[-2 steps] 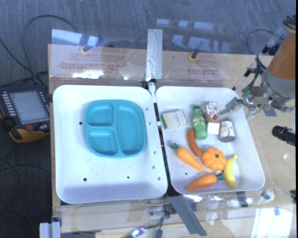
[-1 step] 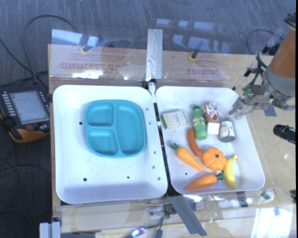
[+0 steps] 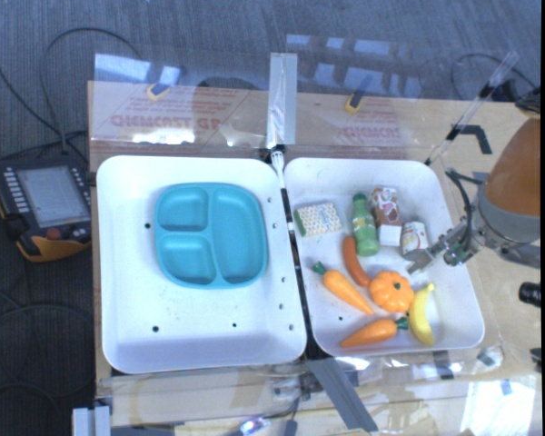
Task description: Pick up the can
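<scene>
A small can [image 3: 385, 204] with a brown and red label sits near the back of the right bin [image 3: 454, 198], beside a green bottle [image 3: 364, 225]. A second can-like item [image 3: 413, 236], white with red print, lies just in front of it, next to a small white block [image 3: 390, 235]. My gripper [image 3: 443, 251] hangs low at the right bin's right side. It is just right of the white can-like item and a little right and in front of the brown can. Nothing shows as held in it.
The right bin also holds a speckled box [image 3: 316, 218], two carrots [image 3: 345, 287] [image 3: 372, 332], an orange sausage-shaped piece [image 3: 352, 260], a small pumpkin [image 3: 391, 291] and a banana [image 3: 422, 314]. A blue divided plate [image 3: 209, 234] lies in the left bin [image 3: 127, 316].
</scene>
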